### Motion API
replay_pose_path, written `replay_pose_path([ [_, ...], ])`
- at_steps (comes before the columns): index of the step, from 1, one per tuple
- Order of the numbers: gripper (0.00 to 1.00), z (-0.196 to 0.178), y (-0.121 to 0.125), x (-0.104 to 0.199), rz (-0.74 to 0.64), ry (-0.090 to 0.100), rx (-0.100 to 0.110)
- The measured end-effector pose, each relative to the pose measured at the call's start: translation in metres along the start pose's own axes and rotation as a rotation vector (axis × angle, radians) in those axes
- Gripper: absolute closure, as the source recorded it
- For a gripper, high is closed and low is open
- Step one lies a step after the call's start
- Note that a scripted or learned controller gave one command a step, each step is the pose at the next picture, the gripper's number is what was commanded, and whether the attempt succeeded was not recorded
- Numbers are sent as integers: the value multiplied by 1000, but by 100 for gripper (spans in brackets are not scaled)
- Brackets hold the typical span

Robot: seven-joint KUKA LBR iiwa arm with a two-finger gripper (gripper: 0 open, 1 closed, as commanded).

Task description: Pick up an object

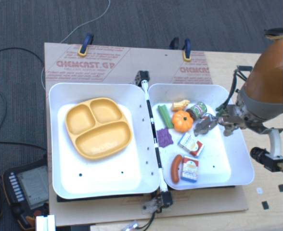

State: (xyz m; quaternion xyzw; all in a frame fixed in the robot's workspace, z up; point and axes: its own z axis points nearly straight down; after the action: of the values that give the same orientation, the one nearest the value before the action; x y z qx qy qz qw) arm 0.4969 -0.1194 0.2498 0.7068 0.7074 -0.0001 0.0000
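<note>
We take the right bin [237, 170] as landmark. The left bin [59, 177] beside it carries a yellow divided plate [99, 127], no loose items. The arm [269, 76] reaches over the landmark's right wall, and its gripper [205, 124] sits low inside, near the bin's middle. Fingers: we cannot tell whether spread or closed; nothing visibly between them. Contents, all toward the bin's left half: orange pumpkin [183, 121] just left of the gripper, dark can [197, 110] touching it above, green stalk [165, 116], purple piece [164, 137], small carton [190, 145] below the gripper, second carton [189, 170] and sausage [175, 167] near the front. Status, our judgement: approach made, no object lifted; grasp and lift remain.
</note>
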Motion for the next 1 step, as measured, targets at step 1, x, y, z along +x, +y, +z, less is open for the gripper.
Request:
replay_pose_path([
  [1, 0, 112, -3, -9, 1, 1, 3],
])
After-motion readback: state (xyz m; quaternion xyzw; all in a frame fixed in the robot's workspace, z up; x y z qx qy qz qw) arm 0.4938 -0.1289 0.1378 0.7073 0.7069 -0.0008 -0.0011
